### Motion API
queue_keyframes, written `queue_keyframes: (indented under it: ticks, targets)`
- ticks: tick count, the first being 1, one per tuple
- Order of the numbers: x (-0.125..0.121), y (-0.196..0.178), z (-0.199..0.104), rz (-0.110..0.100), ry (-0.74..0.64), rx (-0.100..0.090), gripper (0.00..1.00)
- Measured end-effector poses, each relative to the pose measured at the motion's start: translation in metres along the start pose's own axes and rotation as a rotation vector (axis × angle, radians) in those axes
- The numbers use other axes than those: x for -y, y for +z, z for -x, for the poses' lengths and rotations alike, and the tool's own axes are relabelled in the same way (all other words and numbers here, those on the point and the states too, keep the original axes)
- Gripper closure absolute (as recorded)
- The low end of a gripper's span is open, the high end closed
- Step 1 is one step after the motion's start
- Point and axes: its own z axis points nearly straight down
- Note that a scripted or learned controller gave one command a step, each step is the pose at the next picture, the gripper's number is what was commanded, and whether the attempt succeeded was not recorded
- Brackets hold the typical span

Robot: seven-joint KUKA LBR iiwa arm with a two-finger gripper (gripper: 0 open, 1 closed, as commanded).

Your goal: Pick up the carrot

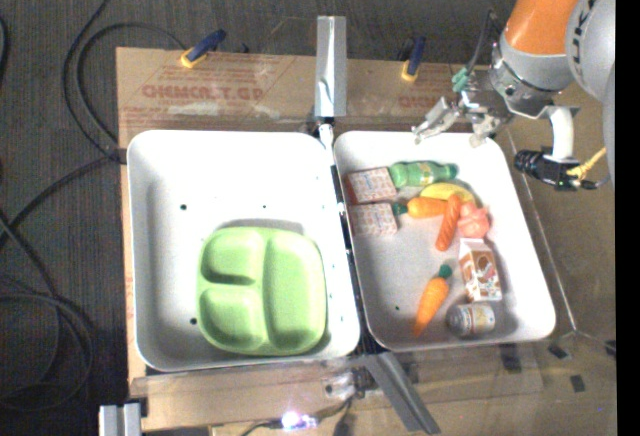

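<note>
Orange carrot (432, 299) lies in the right bin (530, 254), well below the gripper (452, 121), whose fingers spread apart, holding nothing.

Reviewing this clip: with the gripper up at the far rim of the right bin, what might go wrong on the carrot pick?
1. The carrot lies at a slant beside a can and a small carton; a descent may strike those instead.
2. Another orange piece sits in the cluster above, an easy wrong target.
3. The gripper hangs at the right bin's far rim, so it must cross the pile.
</note>
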Motion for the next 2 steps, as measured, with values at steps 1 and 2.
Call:
queue_keyframes:
  ticks: [1,2]
  targets:
    - [0.019,0.122,0.026,0.021,-0.056,0.007,0.0]
    - [0.036,0.054,-0.07,0.001,-0.217,0.002,0.0]
